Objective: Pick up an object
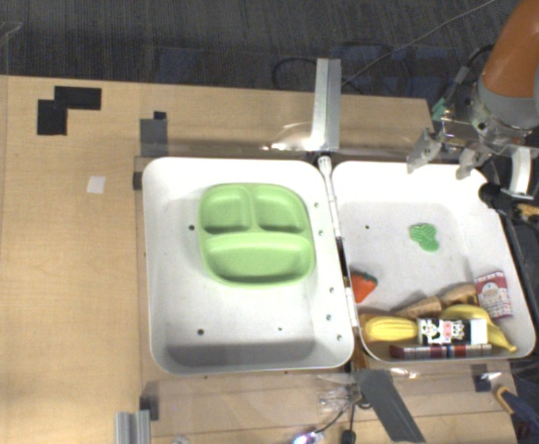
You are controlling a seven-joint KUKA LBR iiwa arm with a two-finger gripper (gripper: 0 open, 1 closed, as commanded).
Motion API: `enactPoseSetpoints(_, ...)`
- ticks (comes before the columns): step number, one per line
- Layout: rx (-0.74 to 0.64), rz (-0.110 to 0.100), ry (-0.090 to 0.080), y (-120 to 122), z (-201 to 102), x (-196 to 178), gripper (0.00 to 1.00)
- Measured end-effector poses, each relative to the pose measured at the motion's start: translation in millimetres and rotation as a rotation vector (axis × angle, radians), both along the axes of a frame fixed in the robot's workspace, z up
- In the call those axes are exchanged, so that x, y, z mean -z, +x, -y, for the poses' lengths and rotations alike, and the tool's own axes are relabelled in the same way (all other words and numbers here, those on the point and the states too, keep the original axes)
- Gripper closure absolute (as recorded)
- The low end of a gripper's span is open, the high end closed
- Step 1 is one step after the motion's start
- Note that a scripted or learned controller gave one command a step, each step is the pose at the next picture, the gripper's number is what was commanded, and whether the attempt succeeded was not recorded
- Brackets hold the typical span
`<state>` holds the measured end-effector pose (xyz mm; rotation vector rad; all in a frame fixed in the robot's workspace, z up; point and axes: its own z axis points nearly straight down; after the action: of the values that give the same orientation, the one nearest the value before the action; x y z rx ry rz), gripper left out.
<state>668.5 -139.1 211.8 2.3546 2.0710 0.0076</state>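
Since nothing sits between the fingers of the end effector [444,154], the pick has, by my judgement, not begun: it hangs over the far edge of the right bin [394,192], its two fingers spread apart with only air between them. Everything is left to do — choosing an object, coming down on it, closing, lifting.

The candidates lie well away from it, crowded along the near side of that bin: a banana [391,328], a second banana [480,316] to its right, a dark marker-like stick [440,351] against the near wall, a small black-and-white carton [437,331], a red-and-white carton [494,293] by the right wall, a brownish piece [435,302], and an orange-red item [363,287] by the left wall. A small green object [424,237] lies alone mid-bin, nearest and least hemmed in. The left bin [172,248] holds a green divided tray [254,232].

The clustered pieces touch or overlap, so a clean grip there looks awkward, and the bin walls crowd the outer ones. The tabletop [56,266] lies to the left.
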Motion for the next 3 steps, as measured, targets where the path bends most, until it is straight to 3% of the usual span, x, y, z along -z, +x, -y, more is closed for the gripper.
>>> enactPoseSetpoints(1,-0.084,0.000,0.000,-36,23,116,0.00)
enactPoseSetpoints(2,-0.127,0.005,-0.001,-78,23,121,0.00)
enactPoseSetpoints(3,-0.253,0.000,-0.001,-91,-7,30,0.00)
